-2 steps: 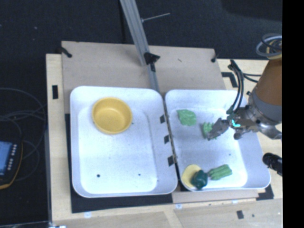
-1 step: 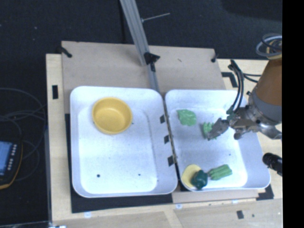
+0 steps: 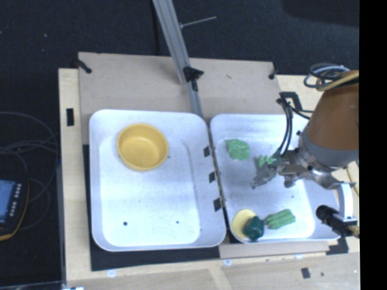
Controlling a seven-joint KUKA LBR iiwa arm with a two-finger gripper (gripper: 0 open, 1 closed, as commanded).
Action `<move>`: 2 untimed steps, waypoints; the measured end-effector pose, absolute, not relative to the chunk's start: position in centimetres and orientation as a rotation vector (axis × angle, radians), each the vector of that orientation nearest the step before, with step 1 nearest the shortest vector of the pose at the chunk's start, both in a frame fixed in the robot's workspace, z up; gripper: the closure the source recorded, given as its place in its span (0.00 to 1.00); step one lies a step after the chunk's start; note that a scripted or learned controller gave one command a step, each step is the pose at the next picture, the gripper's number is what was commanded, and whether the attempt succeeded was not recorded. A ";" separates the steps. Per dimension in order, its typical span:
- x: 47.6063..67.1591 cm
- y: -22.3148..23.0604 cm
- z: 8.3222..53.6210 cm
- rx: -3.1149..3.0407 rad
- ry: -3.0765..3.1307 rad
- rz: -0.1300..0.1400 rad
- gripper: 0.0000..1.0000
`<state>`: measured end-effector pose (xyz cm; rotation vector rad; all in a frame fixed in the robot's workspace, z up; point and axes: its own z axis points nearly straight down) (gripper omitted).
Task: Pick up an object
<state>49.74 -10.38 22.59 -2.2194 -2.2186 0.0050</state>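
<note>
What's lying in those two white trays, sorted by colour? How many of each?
Yellow: 2, a bowl in the left tray and a small round piece in the right tray.
Light green: 3, a lump, a long piece and a small bit beside the pincer.
Dark green: 1, a small lump on the yellow piece.
Total: 6

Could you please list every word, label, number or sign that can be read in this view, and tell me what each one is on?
No text can be read in this view.
The device with a blue screen at the left edge: whatever its screen shows is too small and blurred to read.
The yellow bowl, the white bins and the green objects show no visible lettering.
</note>
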 end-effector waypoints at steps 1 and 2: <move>50.6 -10.7 17.0 -2.220 -2.218 0.005 0.00; 50.7 -10.2 11.0 -2.219 -2.218 0.005 0.00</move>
